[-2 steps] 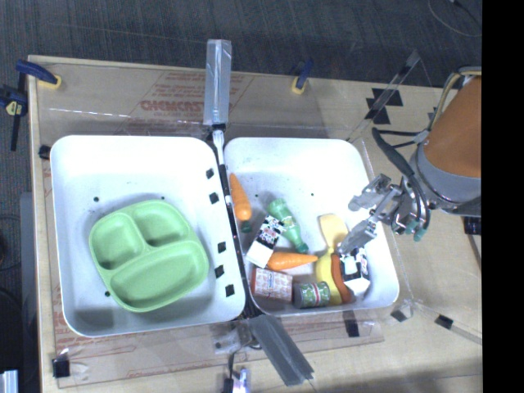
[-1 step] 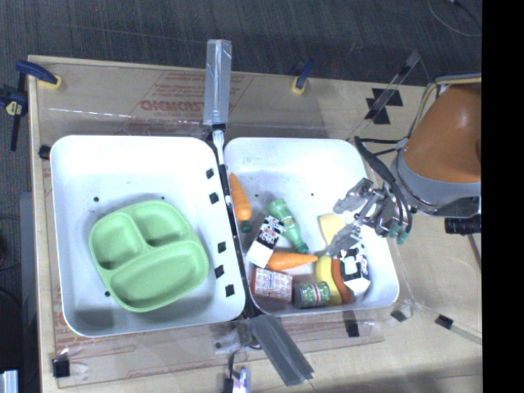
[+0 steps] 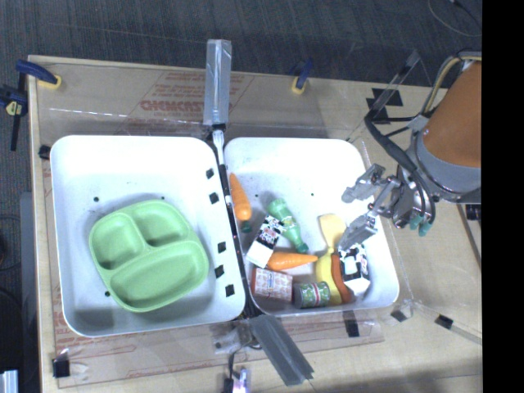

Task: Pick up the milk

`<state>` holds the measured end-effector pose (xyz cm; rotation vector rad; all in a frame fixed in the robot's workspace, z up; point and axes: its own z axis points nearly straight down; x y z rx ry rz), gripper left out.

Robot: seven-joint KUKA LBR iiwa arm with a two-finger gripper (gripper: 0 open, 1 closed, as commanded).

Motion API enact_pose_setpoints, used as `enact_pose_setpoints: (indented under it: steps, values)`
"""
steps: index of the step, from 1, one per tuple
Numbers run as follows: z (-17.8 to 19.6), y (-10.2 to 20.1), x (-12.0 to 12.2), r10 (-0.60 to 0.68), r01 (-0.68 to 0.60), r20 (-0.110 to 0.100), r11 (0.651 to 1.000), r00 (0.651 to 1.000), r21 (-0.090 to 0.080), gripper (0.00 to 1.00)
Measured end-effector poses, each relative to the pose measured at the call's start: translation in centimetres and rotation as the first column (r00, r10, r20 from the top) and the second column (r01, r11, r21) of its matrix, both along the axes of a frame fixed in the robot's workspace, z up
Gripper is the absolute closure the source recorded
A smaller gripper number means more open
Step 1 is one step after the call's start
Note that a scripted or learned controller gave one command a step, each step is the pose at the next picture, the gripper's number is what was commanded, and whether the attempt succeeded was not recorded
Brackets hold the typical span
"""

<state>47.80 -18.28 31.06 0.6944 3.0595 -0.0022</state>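
Observation:
A black-and-white cow-patterned milk carton [image 3: 354, 267] lies near the right wall of the right bin [image 3: 307, 158], against a yellow banana [image 3: 326, 270]. A second cow-patterned carton [image 3: 268, 238] lies near the bin's middle, next to a green bottle [image 3: 286, 220]. My gripper [image 3: 353, 217] hangs over the right side of that bin, just above the first carton. It is open, one finger [image 3: 360, 188] pointing up-left and the other finger [image 3: 359, 231] reaching down toward the carton. Nothing sits between them.
The right bin also holds a carrot [image 3: 239, 199] by the left wall, another carrot [image 3: 291, 260], a yellow block [image 3: 331, 224], a red-labelled can [image 3: 272, 283] and a green can [image 3: 312, 295]. A green divided plate [image 3: 147, 255] lies in the left bin [image 3: 74, 162].

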Motion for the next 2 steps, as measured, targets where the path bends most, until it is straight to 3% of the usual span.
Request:
enact_pose_setpoints:
  steps: [1,2]
  values:
    - [-6.2,-2.8,0.0,0.045,-0.045,-0.004,0.999,0.999,0.001,0.00]
    - [-6.0,-2.8,4.5,0.155,-0.155,-0.002,0.988,0.988,0.001,0.00]
